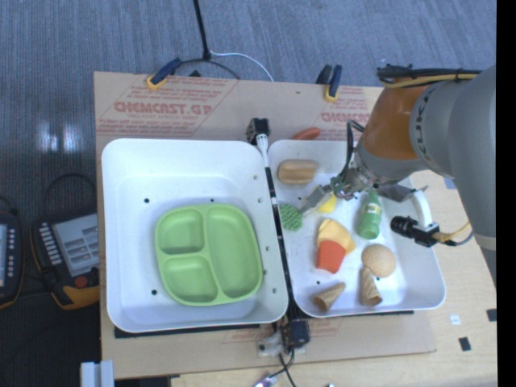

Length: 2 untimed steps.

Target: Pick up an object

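Observation:
The right bin (pixel 427 293) holds several toy foods. A tan bread roll (pixel 297 171) lies at its back left and a green leafy piece (pixel 290 218) sits by the left wall. Near the middle are a small yellow piece (pixel 326 205), a green bottle (pixel 370 218) and a yellow and red-orange block (pixel 331 246). A round tan bun (pixel 378 260) and two waffle cones (pixel 329 296) (pixel 369 287) lie toward the front. My gripper (pixel 321 197) hangs low over the bin, between the roll and the yellow piece, right beside the yellow piece. I see nothing lifted.
The left bin (pixel 129 164) holds a green divided plate (pixel 208 253). An orange item (pixel 306 134) lies on the board just behind the right bin. The arm's grey and orange body (pixel 419 127) covers the right bin's back right corner.

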Motion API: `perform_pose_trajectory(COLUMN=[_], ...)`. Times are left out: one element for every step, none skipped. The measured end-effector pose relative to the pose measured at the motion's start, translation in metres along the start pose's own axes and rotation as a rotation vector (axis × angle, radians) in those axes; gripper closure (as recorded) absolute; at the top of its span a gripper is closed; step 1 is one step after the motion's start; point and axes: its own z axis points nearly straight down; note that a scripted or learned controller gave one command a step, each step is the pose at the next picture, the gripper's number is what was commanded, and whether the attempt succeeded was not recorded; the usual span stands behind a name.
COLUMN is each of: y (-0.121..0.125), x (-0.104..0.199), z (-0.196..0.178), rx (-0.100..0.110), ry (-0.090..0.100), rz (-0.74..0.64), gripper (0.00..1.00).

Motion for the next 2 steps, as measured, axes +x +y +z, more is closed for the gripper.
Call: perform_pose_trajectory(y=[0.001, 0.038], x=[-0.003, 0.064], z=[-0.011, -0.094], rx=[-0.004, 0.012], ry=[-0.008, 0.009], rz=[0.002, 0.15], gripper=[1.0, 1.0])
